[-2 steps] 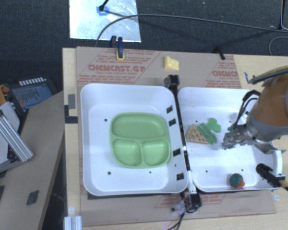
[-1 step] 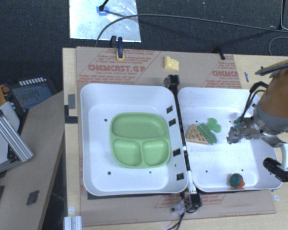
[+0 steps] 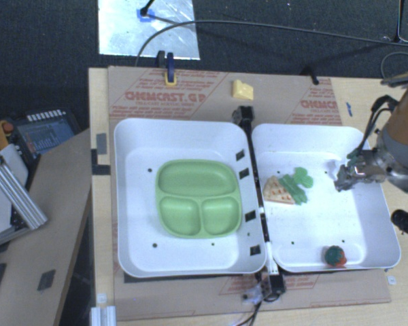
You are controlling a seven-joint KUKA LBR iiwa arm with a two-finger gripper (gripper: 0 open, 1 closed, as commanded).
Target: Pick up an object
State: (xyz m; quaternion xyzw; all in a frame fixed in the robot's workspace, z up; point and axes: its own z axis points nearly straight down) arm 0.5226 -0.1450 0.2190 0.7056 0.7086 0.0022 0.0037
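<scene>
In the right bin (image 3: 367, 243) lie a tan waffle-like wedge (image 3: 277, 189), a green leafy toy (image 3: 298, 184) beside it on its right, and a small round green and red object (image 3: 335, 255) near the front wall. My gripper (image 3: 345, 178) hangs over the right side of this bin, to the right of the green toy and apart from it. I see nothing between its fingers.
The left bin (image 3: 132, 250) holds a light green divided plate (image 3: 196, 197). A yellow block (image 3: 243, 89) lies on the board behind the bins. A blue and yellow clamp (image 3: 169, 68) sits at the back edge. Cables cross the dark floor behind.
</scene>
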